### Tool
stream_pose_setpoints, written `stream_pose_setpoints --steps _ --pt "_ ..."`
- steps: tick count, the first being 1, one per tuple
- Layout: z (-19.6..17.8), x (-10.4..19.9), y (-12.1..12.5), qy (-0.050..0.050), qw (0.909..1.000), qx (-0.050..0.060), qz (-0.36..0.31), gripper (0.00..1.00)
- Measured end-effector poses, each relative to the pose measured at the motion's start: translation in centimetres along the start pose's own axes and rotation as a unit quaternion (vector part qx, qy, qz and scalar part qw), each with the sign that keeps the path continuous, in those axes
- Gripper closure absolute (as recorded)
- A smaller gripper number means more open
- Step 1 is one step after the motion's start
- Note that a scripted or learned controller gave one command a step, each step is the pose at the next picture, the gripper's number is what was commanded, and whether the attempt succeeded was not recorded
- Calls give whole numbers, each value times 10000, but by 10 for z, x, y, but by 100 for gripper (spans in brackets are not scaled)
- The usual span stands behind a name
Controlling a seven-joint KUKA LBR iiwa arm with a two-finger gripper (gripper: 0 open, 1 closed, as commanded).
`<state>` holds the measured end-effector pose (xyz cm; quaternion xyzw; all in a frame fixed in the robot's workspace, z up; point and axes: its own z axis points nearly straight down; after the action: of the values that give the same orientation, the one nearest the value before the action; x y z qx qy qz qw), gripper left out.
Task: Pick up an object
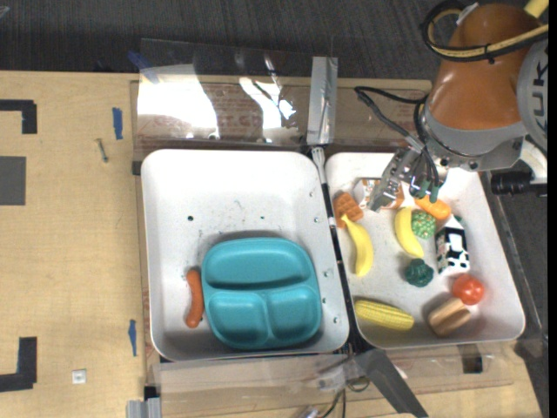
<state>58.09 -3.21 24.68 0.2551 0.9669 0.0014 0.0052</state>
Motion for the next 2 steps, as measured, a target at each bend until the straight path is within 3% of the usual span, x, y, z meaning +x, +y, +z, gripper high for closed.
stream_pose_setpoints --steps 1,2 --pt "-7 -31 73 24 9996 7 -293 100" --pt "-41 -48 42 -3 9938 4 -1110 100"
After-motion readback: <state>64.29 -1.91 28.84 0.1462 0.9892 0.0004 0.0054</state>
